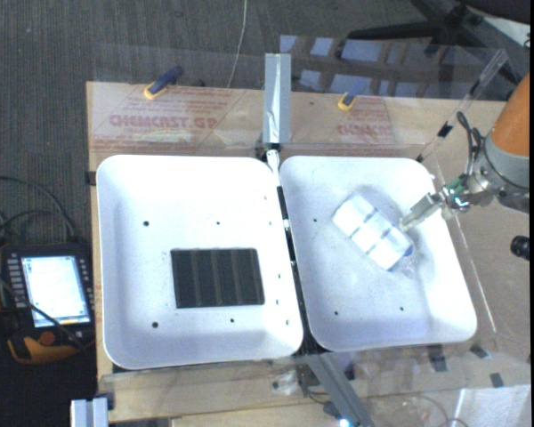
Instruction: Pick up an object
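A white, clear-wrapped packet [371, 230] lies tilted in the middle of the right bin [338, 327]. My gripper [413, 216] reaches in from the right at a slant, and its tip sits at the packet's right edge, touching or nearly touching it. The arm's wrist with the orange band [519, 123] hangs over the bin's right rim. A dark ribbed rectangular pad [216, 277] lies flat in the left bin [133, 203], far from the gripper.
A metal post [277, 96] stands behind the seam between the bins. Two clamps [163, 82] hold the back board. A handheld control pendant [49, 292] with cables lies on the floor at left. Chair legs [427, 25] show at top right.
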Controlling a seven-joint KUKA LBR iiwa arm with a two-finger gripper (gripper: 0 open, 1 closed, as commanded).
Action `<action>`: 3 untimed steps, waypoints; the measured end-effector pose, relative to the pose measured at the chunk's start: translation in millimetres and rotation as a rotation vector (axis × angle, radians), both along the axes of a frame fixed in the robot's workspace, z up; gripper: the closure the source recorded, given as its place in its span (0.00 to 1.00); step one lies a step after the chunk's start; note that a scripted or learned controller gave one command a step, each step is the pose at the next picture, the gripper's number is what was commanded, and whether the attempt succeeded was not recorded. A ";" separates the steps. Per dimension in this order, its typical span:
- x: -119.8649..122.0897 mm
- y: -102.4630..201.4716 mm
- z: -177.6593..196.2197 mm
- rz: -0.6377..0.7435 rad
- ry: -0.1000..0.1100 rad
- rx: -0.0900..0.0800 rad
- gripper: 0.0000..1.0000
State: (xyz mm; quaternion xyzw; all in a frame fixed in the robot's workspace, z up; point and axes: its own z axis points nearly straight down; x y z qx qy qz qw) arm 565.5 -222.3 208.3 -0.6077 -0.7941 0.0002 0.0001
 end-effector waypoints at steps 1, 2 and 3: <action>25.0 0.9 -94.9 -0.033 -0.002 0.001 0.00; -48.2 44.4 -96.9 -0.028 0.001 0.001 0.00; -75.6 72.3 -115.3 -0.059 -0.023 -0.010 0.00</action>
